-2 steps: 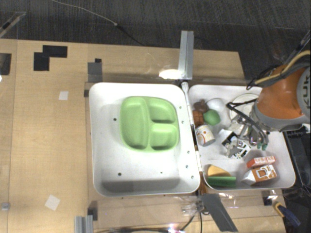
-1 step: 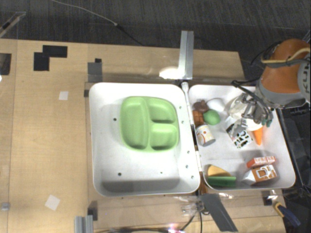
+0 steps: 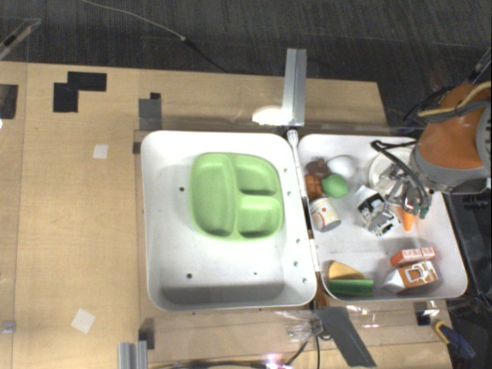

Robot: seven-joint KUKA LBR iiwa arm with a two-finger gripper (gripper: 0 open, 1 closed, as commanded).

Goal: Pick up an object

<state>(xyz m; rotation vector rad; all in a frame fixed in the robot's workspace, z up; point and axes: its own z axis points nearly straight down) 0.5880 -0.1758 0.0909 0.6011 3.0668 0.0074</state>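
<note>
Pale wooden counter (image 3: 69, 229) with black square markings (image 3: 77, 89); thin cable (image 3: 115, 10) trails across dark carpet floor (image 3: 231, 14) behind; upright grey metal post (image 3: 295, 83).

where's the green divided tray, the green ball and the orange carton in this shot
green divided tray (image 3: 234, 196): camera view, on the ridge between its compartments, in the left bin.
green ball (image 3: 334, 185): camera view, on its rounded top, in the right bin.
orange carton (image 3: 416, 272): camera view, on its upper face, near the right bin's front corner.
</note>
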